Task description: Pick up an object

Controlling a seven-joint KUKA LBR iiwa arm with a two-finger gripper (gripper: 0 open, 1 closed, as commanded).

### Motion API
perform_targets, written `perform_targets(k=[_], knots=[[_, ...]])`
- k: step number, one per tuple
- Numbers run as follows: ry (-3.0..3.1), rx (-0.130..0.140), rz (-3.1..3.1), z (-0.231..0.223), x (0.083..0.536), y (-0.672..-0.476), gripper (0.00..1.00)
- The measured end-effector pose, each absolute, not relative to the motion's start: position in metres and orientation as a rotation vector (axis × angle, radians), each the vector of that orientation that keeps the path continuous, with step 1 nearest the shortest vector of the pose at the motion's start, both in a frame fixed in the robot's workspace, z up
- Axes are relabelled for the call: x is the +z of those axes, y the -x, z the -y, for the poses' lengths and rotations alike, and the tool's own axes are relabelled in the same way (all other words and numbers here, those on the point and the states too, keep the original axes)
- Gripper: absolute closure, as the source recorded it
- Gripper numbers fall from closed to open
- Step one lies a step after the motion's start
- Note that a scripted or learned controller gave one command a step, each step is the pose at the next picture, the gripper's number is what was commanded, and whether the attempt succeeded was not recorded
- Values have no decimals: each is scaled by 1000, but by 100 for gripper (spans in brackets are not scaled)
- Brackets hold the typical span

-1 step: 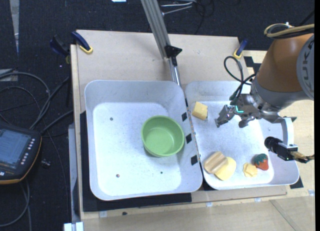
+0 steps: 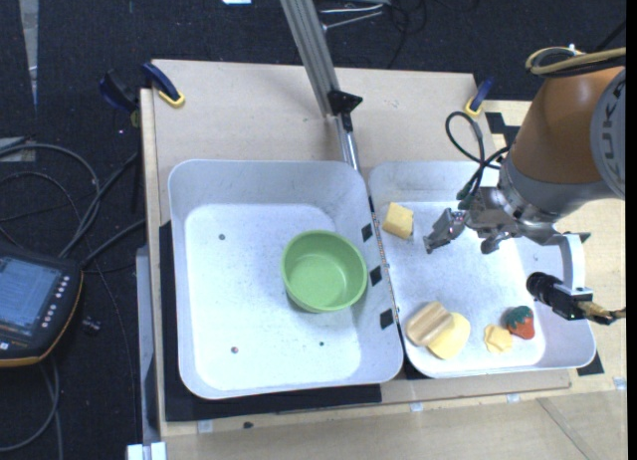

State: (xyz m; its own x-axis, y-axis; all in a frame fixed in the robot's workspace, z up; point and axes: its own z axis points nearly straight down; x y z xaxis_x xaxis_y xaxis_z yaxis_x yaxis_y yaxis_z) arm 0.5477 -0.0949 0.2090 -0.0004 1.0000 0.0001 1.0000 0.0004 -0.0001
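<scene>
Over the right bin (image 2: 557, 348), the pincer (image 2: 445, 231) hovers, fingers seemingly apart and holding nothing. Approach step: yellow cheese block (image 2: 399, 220) lies just beside it, near the divider. Next move calls for descent and closure.

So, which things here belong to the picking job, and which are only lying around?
Job:
- gripper
- yellow block
- pale yellow pieces
- small yellow piece
- red and green toy
- right bin

Lying about:
- green bowl in left bin
- handheld screen
</scene>
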Motion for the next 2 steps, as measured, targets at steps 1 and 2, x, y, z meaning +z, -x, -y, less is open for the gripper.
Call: perform_targets(k=[1,2], knots=[[2219,3,2220,95,166,-543,0],[2219,5,2218,100,117,-534,0]])
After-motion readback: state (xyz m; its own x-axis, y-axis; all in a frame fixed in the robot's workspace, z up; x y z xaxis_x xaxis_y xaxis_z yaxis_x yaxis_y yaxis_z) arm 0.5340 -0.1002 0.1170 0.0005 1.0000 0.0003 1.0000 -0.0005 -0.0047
